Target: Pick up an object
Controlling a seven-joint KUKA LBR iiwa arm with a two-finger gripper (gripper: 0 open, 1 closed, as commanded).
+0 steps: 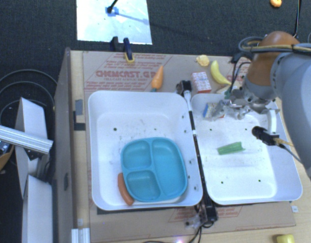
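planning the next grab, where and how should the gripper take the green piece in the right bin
Grip the green piece across its narrow width near the middle, coming straight down from above. It lies flat on the right bin floor as a short bar, long axis running roughly left to right with a slight tilt, and bare floor on both long sides leaves room for fingers. The gripper is near the bin's far edge.

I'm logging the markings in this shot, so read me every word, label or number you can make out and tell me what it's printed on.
"CHEMCAST": large red letters on the brown board under the bins; more red letters follow but the carrot covers them.
Smaller red print lines above and below it on the same board: too blurred to read.
The small box behind the right bin: red pattern, no readable text.
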